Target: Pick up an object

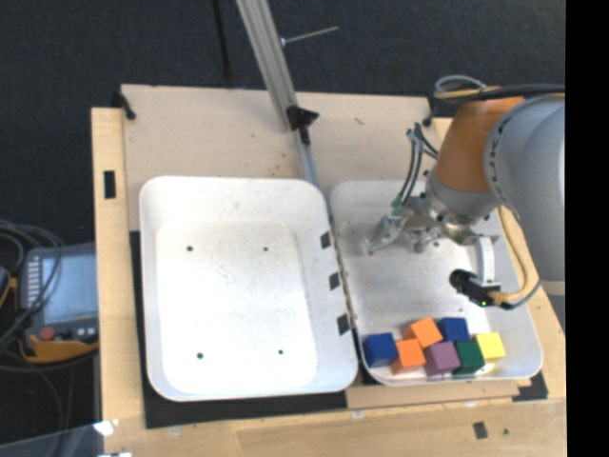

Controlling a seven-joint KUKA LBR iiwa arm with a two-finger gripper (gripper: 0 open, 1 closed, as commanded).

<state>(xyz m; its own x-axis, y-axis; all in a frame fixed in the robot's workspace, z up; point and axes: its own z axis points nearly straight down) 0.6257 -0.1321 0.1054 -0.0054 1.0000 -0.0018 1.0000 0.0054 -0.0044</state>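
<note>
The grey arm [514,169] with its orange band reaches in over the right bin [381,284], and its pincer [404,231] hangs above the far half of that bin, near the far left corner of its floor. The pincer's metal fingers [381,236] point toward the left bin [238,284]; whether they stand apart or together cannot be told from this slant, and nothing shows between them. The objects lie well apart from the pincer, huddled along the right bin's near edge: a blue block [380,347] nearest the left wall, an orange block [410,352] beside it, a second orange block [426,330] just behind, a purple block [442,357], a second blue block [455,328], a green block [469,354] and a yellow block [490,346] toward the near right corner. The blocks touch or nearly touch one another. A slanted metal rail [271,60] rises from the table's far edge, above the gap between the bins. Both bins sit side by side on the table [190,131].
</note>
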